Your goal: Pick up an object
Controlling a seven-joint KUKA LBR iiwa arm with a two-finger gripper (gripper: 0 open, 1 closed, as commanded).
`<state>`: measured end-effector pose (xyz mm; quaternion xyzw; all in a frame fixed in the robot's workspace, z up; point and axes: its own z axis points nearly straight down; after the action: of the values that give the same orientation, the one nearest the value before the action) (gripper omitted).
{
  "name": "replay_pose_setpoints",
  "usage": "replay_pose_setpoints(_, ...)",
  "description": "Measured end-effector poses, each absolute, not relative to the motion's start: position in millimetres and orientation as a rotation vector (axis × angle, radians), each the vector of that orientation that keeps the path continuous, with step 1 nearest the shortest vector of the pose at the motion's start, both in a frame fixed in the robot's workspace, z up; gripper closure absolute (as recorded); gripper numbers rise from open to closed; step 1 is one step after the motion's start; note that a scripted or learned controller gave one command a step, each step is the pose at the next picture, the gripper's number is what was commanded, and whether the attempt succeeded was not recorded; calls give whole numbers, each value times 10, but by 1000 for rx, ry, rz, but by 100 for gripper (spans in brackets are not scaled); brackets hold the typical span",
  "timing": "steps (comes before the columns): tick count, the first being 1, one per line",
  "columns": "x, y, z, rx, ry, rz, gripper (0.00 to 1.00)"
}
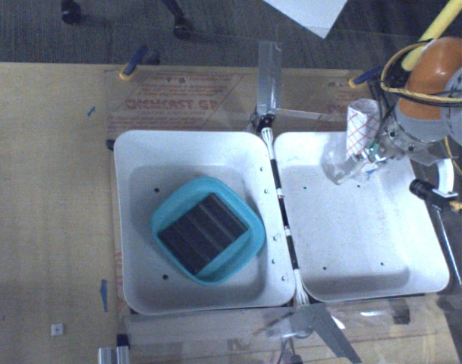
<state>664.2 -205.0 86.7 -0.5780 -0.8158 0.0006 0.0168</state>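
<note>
From the overhead camera view, the arm's hand (365,160) sits over the back of the right bin (367,275), with a white cup with a red grid pattern (359,130) right against it. Honestly can't tell if it's open, closed or gripping. The teal dish with the dark ridged insert (207,229) lies in the left bin (136,203). I'd lift slow and straight, watching whether the cup rises.

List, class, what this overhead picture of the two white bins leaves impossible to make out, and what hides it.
1. Camera view: the hand over the right white bin is blurred; its grip cannot be read.
2. The white, red-lined object there is smeared, so its identity and whether it is held are unclear.
3. The teal square container with dark ribbed top hides the left white bin floor beneath.
</note>
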Motion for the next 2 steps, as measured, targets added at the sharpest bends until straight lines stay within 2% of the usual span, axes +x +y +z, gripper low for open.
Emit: replay_pose_setpoints(2,6627,-2044,871,-1730,-2595,16,0)
